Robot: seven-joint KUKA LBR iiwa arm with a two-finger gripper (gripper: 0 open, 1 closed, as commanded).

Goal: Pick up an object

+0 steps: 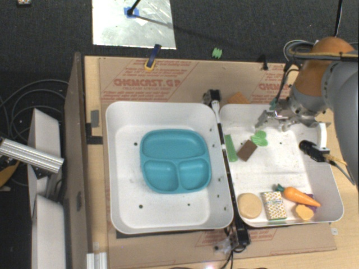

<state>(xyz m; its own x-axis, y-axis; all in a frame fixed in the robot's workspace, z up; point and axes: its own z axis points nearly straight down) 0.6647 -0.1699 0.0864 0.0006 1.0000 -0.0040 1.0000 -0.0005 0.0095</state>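
A teal divided plate point(175, 160) lies in the white left bin point(120, 150). The white right bin point(280, 156) holds an orange carrot point(300, 195), a tan round cookie point(250, 204), a green-speckled packet point(274, 205), a brown block point(247, 149) and a green piece point(259, 138).

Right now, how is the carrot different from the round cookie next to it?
The carrot is orange and long with a pointed end; the cookie is pale tan and round. The carrot lies slanted near the right bin's corner; the cookie lies flat by the divider. Both sit in the right bin's front.
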